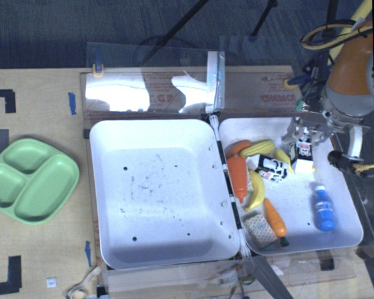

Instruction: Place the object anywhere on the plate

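One green three-part plate (35, 182) sat at the bench's (32, 99) left edge. The right bin (299, 200) held two carrots (237, 176) (274, 217) and one blue bottle (324, 207). The gripper's (303, 151) opening couldn't be told.

The arm (350, 72) runs off the frame at upper right; the gripper (303, 146) below it is too blurred to make out clearly.

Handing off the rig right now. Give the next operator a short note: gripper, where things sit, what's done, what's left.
The gripper is above the back of the right bin; a grasp cannot be confirmed.
The carrots, bananas and blue bottle lie in the right bin. The green plate sits on the bench, left of the left bin.
Done: no object on the plate yet.
Left: pick one object, carry it across, set it on the plate.
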`<state>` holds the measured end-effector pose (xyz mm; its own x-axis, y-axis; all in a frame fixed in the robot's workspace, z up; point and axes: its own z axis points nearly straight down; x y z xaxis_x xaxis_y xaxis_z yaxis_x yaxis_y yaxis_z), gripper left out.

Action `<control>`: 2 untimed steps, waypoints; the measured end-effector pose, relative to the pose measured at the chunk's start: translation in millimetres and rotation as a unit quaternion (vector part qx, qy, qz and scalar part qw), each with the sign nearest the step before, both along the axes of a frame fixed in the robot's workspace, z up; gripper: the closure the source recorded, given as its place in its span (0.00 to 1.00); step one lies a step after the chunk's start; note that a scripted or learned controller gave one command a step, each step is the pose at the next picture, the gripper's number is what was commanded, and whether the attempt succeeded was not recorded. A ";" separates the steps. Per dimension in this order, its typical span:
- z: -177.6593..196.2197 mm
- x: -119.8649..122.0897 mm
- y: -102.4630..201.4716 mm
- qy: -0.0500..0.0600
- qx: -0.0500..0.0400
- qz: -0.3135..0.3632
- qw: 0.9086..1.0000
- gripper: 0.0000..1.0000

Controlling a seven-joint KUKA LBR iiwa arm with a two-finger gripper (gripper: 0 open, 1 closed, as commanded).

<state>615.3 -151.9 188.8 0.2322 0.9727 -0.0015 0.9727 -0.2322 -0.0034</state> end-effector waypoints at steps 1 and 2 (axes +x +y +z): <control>-61.1 -42.8 20.1 -0.008 -0.001 -0.008 1.000 1.00; -63.8 -43.6 29.5 -0.027 -0.010 0.051 0.998 1.00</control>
<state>571.7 -122.4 125.0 0.1325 0.9911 -0.0113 0.9899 -0.1317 0.0525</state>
